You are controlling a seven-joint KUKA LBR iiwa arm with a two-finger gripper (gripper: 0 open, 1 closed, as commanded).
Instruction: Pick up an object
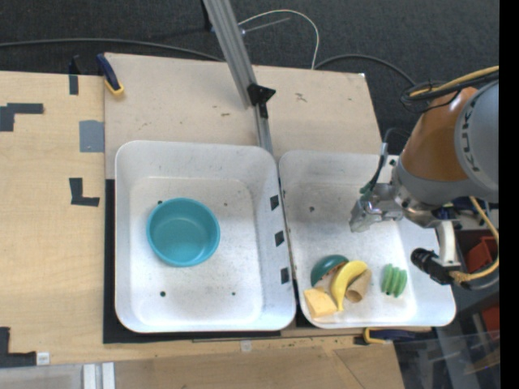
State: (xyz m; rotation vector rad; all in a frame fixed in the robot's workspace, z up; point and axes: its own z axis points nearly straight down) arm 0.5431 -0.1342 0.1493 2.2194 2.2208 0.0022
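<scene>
My gripper (366,215) hangs over the right bin (324,177), near its right side, with the grey and orange arm behind it. Nothing shows between its fingers. Below it, at the bin's front, lie a yellow banana (349,282), a dark green round piece (328,267), a pale yellow block (319,302) and a green ridged object (394,280). The banana rests across the green round piece and a tan item. The gripper stands roughly 70 pixels above and slightly right of the banana.
A teal bowl (183,231) sits in the left bin (138,168). A slanted metal pole (235,43) runs from the top down to the divide between the bins. Cables lie behind the bench and at the arm's right.
</scene>
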